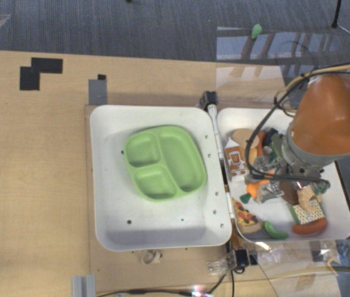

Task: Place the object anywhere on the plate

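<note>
Target probably one of toy foods (268,193) piled in right bin (342,228), can't say which yet. Orange, green, red bits jumbled together under gripper (273,179). Gripper down low in pile, looks like picking; jaws hidden, can't tell. Green plate (162,163), three sections, waits bare in left bin (110,221).
</note>
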`<state>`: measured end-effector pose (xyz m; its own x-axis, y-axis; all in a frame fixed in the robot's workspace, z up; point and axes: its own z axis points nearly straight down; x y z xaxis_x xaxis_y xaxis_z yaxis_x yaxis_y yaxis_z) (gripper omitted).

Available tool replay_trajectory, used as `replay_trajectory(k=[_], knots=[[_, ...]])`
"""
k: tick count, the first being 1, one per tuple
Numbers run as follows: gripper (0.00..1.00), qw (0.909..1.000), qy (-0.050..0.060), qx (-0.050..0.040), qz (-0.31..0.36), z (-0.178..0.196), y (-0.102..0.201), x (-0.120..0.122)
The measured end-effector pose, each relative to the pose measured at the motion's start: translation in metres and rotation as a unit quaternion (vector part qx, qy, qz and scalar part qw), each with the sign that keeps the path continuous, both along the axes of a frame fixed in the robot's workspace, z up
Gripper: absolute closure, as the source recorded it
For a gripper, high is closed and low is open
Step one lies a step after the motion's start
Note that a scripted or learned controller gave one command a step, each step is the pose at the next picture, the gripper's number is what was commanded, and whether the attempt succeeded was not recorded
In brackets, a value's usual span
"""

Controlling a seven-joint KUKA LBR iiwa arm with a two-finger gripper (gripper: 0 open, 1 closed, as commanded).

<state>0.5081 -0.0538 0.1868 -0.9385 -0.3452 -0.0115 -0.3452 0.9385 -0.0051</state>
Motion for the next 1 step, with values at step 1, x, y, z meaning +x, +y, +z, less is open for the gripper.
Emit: replay_trajectory(k=[1], knots=[[1.0, 0.9993, 0.001, 0.0033, -0.038, -0.0005, 0.0621, 0.0445]])
